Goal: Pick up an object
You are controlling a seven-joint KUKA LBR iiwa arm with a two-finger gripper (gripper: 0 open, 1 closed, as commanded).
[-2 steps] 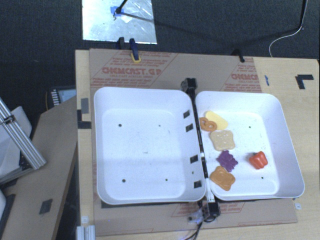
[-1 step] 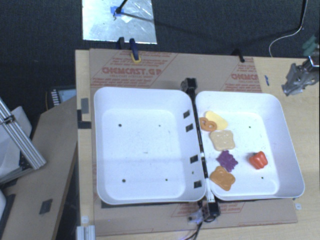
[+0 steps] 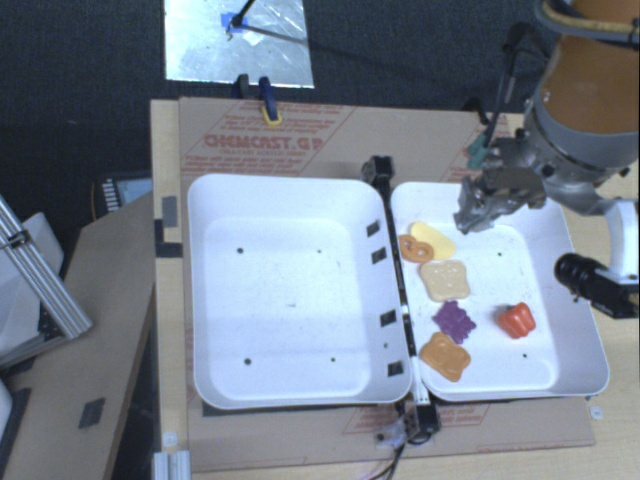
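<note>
Nearest us, an orange piece (image 3: 445, 356) lies beside a purple one (image 3: 455, 320); we see the pincer (image 3: 477, 214) above the right bin (image 3: 578, 308), its grip unreadable.

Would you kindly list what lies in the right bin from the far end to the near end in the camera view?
Gripper → yellow piece → toast slice → purple piece → orange piece.
</note>
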